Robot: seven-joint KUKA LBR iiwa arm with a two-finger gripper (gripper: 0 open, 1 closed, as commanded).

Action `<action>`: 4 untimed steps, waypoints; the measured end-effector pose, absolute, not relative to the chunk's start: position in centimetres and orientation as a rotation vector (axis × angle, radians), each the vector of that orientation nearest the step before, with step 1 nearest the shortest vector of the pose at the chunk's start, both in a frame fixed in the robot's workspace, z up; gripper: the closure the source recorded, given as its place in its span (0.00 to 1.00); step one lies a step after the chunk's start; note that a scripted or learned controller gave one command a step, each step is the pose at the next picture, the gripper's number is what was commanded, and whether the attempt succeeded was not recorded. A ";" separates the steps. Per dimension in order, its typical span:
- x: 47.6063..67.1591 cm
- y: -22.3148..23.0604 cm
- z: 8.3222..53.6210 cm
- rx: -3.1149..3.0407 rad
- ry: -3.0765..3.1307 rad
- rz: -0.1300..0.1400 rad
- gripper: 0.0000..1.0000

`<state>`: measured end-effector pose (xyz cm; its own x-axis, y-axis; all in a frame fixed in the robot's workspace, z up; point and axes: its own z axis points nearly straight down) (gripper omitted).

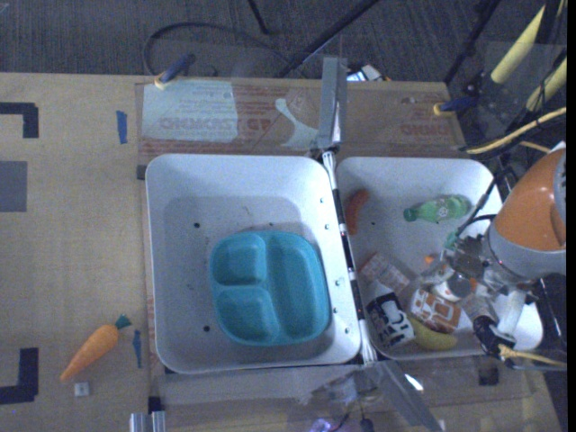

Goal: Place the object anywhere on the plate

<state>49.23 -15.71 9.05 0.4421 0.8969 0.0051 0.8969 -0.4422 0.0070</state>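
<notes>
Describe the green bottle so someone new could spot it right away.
Start at the right white bin, the one beside the bin holding the blue plate. Near its far wall lies a green bottle on its side. It is the one green thing among the red, orange and yellow clutter there.

Plate (269, 288) in left bin (171, 196); bottle (436, 209) (behind the banana (434, 337)) in right bin (396, 174).

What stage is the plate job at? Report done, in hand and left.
Done: nothing yet; the blue plate in the left bin carries no object. In hand: the gripper is down in the right bin among the clutter, near the green bottle. Left: grasp, carry over, place.
</notes>
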 end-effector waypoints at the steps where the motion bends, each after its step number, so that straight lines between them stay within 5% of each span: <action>1: 49.8 -14.0 9.1 2.491 1.892 0.008 0.00; 2: 49.9 -14.2 10.3 2.488 1.885 0.013 1.00; 3: 49.0 -6.5 18.4 2.407 2.021 -0.001 1.00; 4: 49.8 5.1 19.4 2.059 2.371 0.001 1.00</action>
<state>49.83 5.09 19.41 -0.1401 0.9901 -0.0004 0.9901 0.1401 0.0008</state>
